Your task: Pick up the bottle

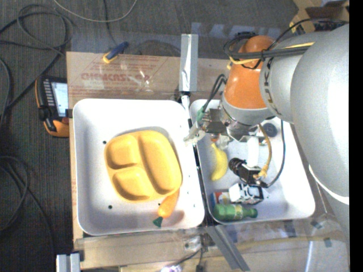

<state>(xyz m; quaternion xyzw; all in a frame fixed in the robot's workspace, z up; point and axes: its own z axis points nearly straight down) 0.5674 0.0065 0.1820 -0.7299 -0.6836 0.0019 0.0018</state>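
The bottle (236, 212) is green with a dark cap and lies on its side along the near wall of the right bin (295, 200). My gripper (219, 140) hangs below the orange wrist band over the left part of that bin, right at the top end of a yellow banana (219, 163). It is well above the bottle in the view, and nothing of the bottle is between its fingers. The arm's large grey body hides the right bin's far and right parts.
A small red-and-white item (226, 197) lies just above the bottle. The left bin (91, 123) holds a yellow divided plate (143, 164) and an orange carrot (168, 207) near its front wall. A low wall separates the two bins.
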